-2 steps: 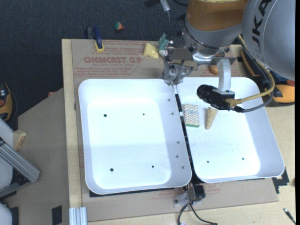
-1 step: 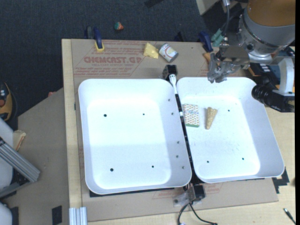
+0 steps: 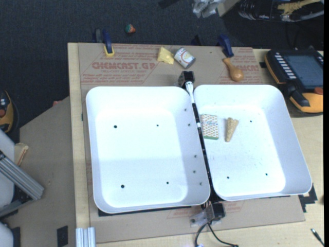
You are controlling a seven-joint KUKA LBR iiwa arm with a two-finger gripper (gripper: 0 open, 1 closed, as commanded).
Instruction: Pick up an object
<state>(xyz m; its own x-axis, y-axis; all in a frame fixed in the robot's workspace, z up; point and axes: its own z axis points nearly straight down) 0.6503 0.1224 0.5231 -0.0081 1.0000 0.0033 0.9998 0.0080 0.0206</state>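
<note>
Patterned flat block [image 3: 209, 126] and perhaps a cone [image 3: 231, 128] lie side by side in the right bin [image 3: 257, 181].

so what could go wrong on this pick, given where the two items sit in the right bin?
1. The flat patterned rectangular block lies close to the right white bin's left wall, so a finger may hit the wall instead of sliding beside the block.
2. The small tan cone-shaped piece lies close beside the block; a descent between them could nudge one or catch both.
3. Both lie flat and low, so a shallow close may slip off.
</note>
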